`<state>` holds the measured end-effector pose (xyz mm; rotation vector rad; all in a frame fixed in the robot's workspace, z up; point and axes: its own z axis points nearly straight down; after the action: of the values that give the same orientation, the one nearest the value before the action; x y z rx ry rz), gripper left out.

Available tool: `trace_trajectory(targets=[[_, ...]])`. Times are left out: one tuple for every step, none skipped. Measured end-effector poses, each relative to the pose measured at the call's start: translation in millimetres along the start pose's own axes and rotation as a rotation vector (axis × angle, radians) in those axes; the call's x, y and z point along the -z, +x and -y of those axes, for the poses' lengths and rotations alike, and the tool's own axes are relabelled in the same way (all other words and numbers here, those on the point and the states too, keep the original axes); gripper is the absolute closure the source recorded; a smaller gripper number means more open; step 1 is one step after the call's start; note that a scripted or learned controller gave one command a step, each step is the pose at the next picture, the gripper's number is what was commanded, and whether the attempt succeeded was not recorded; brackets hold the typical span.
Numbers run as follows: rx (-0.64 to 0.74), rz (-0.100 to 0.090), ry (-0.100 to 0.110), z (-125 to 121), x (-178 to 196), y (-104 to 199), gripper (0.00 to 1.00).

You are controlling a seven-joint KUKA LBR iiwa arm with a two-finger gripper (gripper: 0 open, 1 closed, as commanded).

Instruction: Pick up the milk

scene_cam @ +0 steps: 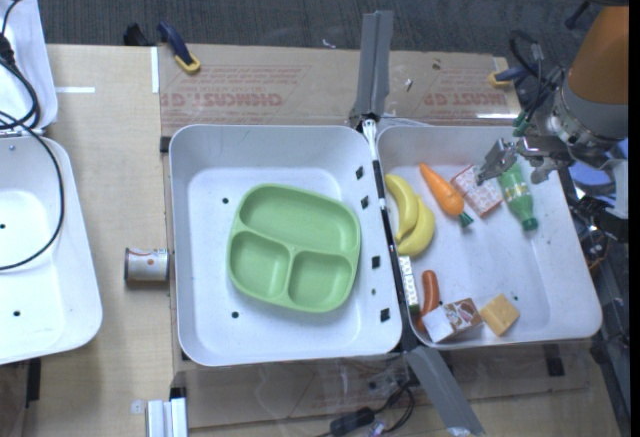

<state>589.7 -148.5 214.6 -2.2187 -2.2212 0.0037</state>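
Note:
A small white and red milk carton [479, 193] lies tilted in the right bin [540, 270], between the carrot [441, 188] and a green bottle [517, 195]. My gripper [520, 166] hangs open over the bin's far right part, just above the bottle's top and slightly right of the carton. Nothing is held between its fingers. A second small carton, brown and white [452, 318], lies at the bin's near edge.
The right bin also holds a banana [410, 215], a sausage [430, 289] and a cheese wedge [499, 314]. A green divided plate [294, 247] sits in the left bin [195, 185]. A small can [147, 265] lies on the bench to the left.

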Motion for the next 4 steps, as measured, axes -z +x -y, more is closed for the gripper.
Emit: trace_trajectory(targets=[[-0.121,0.0,0.001,69.7,-24.6,107.7,0.0],[0.182,-0.001,0.001,112.2,-43.1,44.6,0.0],[0.067,0.001,-0.003,111.3,-12.2,43.9,0.0],[0.119,0.001,0.0,89.7,-24.9,127.0,0.0]])
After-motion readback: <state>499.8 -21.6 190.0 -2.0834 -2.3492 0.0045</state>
